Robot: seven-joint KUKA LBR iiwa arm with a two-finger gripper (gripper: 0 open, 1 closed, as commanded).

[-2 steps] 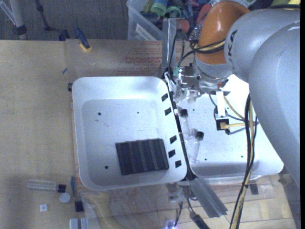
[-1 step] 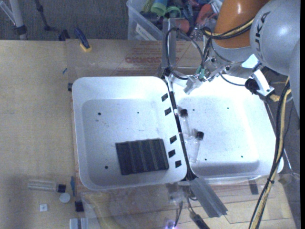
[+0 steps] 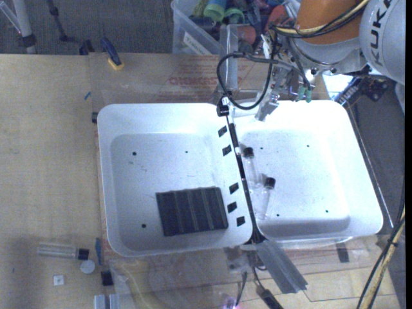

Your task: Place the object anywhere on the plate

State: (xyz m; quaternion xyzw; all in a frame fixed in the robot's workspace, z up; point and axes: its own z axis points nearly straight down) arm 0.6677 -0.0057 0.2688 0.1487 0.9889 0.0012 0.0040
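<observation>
The arm (image 3: 347,18) reaches in from the right and hangs high above the back edge of the right bin (image 3: 335,217). The left bin (image 3: 122,237) holds a dark ribbed plate (image 3: 192,211), which lies flat near its front wall. In the right bin, close to the wall between the two bins, lies a clear tube with dark caps (image 3: 257,171); I judge this is the object to move. The gripper (image 3: 266,111) is above the back left corner of the right bin, apart from the tube, and carries nothing that I can see. If it is wide or narrow, I cannot tell. The task seems not started: picking, carrying and placing are all left.
</observation>
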